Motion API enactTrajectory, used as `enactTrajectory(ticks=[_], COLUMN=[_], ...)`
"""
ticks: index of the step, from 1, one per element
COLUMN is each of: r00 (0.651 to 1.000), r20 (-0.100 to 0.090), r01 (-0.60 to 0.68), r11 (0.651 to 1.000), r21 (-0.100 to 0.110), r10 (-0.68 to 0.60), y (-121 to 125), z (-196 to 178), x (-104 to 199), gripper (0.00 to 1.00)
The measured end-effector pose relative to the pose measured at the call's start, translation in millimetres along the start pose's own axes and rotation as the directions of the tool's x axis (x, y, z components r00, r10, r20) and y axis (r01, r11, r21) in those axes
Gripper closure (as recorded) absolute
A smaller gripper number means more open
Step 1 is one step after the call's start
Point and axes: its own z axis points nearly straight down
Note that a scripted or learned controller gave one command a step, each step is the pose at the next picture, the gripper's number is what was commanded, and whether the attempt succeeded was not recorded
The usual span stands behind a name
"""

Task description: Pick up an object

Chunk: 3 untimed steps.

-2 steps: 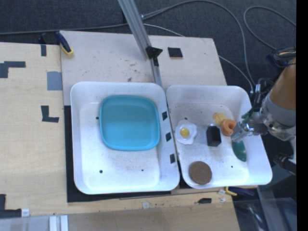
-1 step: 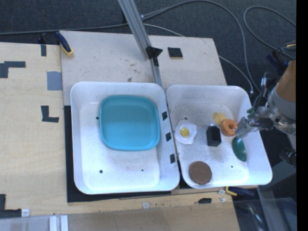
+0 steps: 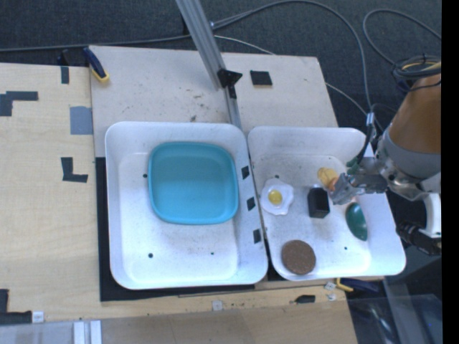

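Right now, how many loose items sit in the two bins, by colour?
Blue: 1, plate in the left bin
White and yellow: 1, fried egg
Yellow: 1, piece
Black: 1, block
Green: 1, item
Brown: 1, disc
Total: 6

Right bin: fried egg (image 3: pixel 277 197), black block (image 3: pixel 318 202), brown disc (image 3: pixel 297 256).

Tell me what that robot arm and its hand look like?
The arm is a thick rounded tube, grey with a broad orange band above the wrist. Its hand is a small, dull grey metal block, much slimmer than the arm. A thin dark cable runs up beside the wrist.
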Motion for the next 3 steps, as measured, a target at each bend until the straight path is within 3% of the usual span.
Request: enactTrajectory(ticks=[3], r00=[1.000], r20=[0.000], r01=[0.001], r11=[1.000], r21=[0.001], r10=[-0.001], y=[7.6], z=[6.0], x=[165.1], gripper=[1.00])
